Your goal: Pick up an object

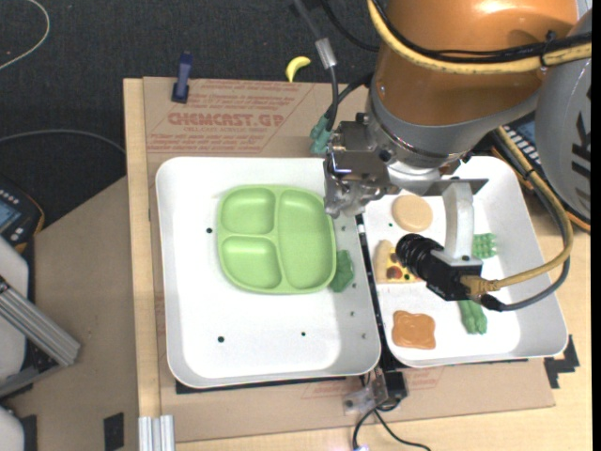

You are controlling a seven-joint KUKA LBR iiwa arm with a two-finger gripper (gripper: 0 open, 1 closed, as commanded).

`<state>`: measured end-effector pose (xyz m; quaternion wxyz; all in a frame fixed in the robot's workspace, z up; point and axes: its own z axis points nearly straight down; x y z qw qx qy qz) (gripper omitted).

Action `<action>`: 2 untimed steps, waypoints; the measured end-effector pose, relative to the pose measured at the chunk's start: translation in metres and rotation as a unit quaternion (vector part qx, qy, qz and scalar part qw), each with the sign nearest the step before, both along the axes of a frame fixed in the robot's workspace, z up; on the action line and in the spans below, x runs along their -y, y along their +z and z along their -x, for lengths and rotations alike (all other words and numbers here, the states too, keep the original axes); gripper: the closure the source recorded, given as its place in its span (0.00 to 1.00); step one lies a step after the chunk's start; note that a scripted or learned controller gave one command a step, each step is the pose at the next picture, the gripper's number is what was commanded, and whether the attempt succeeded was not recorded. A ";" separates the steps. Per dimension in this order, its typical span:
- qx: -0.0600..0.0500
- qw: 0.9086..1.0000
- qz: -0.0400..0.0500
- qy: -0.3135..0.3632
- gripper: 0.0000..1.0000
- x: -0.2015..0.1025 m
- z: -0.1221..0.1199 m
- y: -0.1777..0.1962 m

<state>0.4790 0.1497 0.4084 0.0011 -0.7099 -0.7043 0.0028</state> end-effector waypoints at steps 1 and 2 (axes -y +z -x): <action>0.004 1.000 -0.001 0.005 1.00 -0.005 -0.001 0.012; 0.004 1.000 -0.001 0.005 1.00 -0.005 -0.001 0.023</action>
